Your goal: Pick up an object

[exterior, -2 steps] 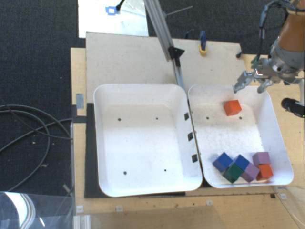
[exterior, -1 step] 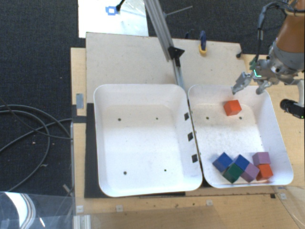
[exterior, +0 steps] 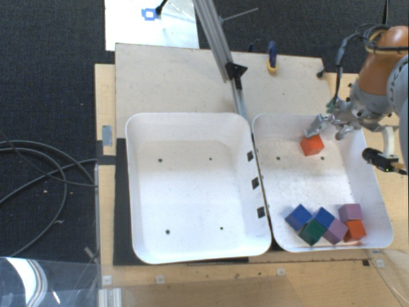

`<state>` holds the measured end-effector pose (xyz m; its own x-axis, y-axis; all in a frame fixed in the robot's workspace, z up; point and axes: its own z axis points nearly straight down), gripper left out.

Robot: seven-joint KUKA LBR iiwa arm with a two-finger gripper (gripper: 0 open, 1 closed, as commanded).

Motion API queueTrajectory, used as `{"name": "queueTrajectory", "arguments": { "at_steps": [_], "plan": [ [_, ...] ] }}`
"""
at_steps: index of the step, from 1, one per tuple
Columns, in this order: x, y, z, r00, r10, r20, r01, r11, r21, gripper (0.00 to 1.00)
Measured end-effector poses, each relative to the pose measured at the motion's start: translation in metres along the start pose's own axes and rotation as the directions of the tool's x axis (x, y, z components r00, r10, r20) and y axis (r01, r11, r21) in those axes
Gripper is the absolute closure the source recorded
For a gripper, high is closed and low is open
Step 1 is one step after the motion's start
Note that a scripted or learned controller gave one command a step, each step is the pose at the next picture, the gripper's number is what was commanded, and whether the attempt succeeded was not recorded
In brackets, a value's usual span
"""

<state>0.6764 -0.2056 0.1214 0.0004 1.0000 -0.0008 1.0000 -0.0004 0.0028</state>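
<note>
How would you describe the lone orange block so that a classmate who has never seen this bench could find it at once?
Start at the right bin of the two white bins. In its far half, just below the gripper, lies the orange block, alone on bare white floor. The other orange block sits packed among blue, green and purple blocks at the near edge; this one touches no other block.

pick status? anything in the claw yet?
Done: the arm has reached into the right bin, with the claw just above the orange block near the far side. In hand: nothing I can confirm; whether the block sits between the fingers can't be told. Left: a confirmed grasp and lift. The other blocks sit clustered at the near edge.
</note>
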Motion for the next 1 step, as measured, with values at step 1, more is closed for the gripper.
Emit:
{"name": "queueTrajectory", "arguments": {
  "at_steps": [1],
  "plan": [
    [0.0229, 0.0140, 0.0310, 1.000, -0.004, 0.002, 0.004, 1.000, 0.009, 0.00]
  ]
}}
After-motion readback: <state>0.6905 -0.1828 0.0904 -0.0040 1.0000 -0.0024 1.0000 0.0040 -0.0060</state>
